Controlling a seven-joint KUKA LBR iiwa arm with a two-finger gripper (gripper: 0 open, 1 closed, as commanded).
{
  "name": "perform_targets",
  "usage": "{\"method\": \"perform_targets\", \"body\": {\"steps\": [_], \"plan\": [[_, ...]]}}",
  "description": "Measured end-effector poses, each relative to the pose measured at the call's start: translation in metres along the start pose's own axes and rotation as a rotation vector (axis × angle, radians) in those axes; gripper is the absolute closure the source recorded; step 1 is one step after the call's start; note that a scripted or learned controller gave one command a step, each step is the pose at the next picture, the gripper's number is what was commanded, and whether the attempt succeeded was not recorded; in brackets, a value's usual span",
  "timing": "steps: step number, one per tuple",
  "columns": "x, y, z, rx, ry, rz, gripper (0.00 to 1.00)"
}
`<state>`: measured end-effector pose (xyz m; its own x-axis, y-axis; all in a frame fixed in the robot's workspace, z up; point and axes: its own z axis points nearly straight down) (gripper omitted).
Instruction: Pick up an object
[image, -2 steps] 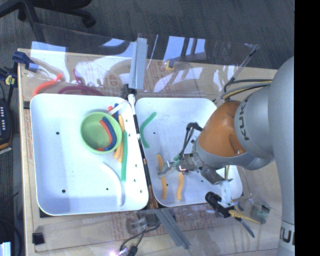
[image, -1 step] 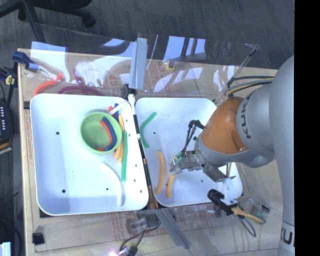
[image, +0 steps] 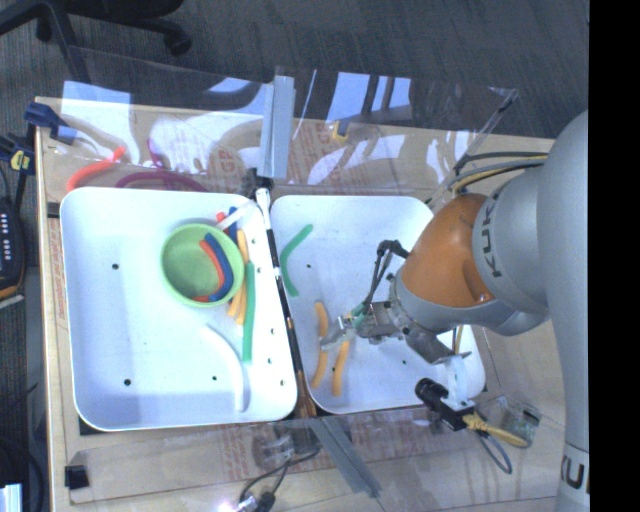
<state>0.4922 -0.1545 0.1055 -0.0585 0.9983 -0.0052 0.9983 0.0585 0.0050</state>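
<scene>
A: Sticks (image: 330, 350), thin and orange, lie in the right bin (image: 400, 215) near its left wall, low in the view. They sit loosely crossed, one over another, and to my eye they are the likeliest thing to pick.

B: Why those and not the green strip (image: 292, 258)?

A: The gripper (image: 350, 325) hangs right beside the orange sticks, just to their right, with the arm (image: 470, 265) bent low over that bin. The green strip lies further up, apart from it.

B: Is it holding one?

A: I cannot tell. The metal parts at the tip are small and tangled with cables, and no stick shows clearly between them. Whether the tool is spread or closed is not clear either.

B: And the other bin?

A: The left bin (image: 110, 330) holds a green bowl (image: 200, 265) with red and blue curved pieces inside, and more orange and green sticks along its right wall. They lie pressed against that wall and each other, so I'd judge them harder to reach.

B: What would worry you?

A: The sticks are thin and lie flat on the floor of the bin. A grab could slide over them or catch two at once.
</scene>
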Motion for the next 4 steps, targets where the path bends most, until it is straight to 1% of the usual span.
{"method": "perform_targets", "body": {"steps": [1, 2, 3, 4], "plan": [[0.0, 0.001, -0.01, 0.001, -0.002, -0.008, 1.0], [0.0, 0.001, -0.01, 0.001, -0.002, -0.008, 0.0], [0.043, 0.013, 0.008, 0.001, -0.008, -0.041, 0.0], [0.046, 0.014, -0.001, 0.0, -0.004, -0.052, 1.0]]}}
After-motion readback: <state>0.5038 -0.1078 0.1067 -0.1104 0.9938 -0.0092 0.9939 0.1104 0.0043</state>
